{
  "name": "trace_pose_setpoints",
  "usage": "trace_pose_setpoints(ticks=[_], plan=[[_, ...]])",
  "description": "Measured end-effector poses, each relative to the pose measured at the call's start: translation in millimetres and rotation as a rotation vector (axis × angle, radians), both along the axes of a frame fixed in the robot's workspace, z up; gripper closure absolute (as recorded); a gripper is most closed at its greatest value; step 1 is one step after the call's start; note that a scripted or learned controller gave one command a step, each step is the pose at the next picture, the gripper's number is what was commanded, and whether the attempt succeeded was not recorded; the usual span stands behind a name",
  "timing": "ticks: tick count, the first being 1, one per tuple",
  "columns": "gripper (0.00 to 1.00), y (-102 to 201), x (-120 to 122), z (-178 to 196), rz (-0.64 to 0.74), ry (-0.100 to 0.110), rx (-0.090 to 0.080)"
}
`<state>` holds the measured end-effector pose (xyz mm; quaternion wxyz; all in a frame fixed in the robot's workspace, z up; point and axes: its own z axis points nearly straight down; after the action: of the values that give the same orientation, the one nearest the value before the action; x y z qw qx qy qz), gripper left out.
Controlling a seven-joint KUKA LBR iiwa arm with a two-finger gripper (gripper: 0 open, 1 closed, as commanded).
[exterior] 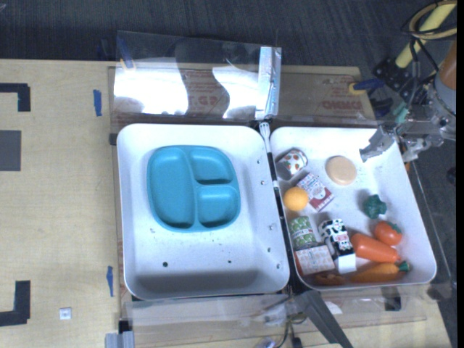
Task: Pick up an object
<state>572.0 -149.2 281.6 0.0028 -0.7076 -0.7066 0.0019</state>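
Two shallow white bins sit side by side on the bench; the left bin [145,267] holds a blue divided tray [193,186] lying flat near its middle, with three compartments; the right bin [415,194] carries a scatter of small things, mostly crowded toward its left wall and near edge. The grey arm [442,85] comes in from the right, and its gripper [395,142] hangs over the far right corner of the right bin, above the rim; whether it is spread or closed I cannot tell, and nothing shows between its tips. Among the things: a long orange carrot [373,248] lies near the front, with a second carrot [377,272] just beside it along the near wall; a small orange-red vegetable [388,231] with a green top sits close by; a round tan disc [341,170] lies apart toward the far side, nearest the gripper; a small orange ball [295,199] rests by the left wall; a dark green piece [374,206] sits alone toward the right; a black-and-white cow figure [335,233] stands among small printed packets [316,189].
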Motion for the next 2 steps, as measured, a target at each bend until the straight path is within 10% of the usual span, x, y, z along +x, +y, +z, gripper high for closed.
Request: trace_pose_setpoints(ticks=[1,2], plan=[[0.00,-56,-8,-178,-0.138,0.011,0.010],[1.00,-59,-7,-167,-0.142,0.006,0.004]])
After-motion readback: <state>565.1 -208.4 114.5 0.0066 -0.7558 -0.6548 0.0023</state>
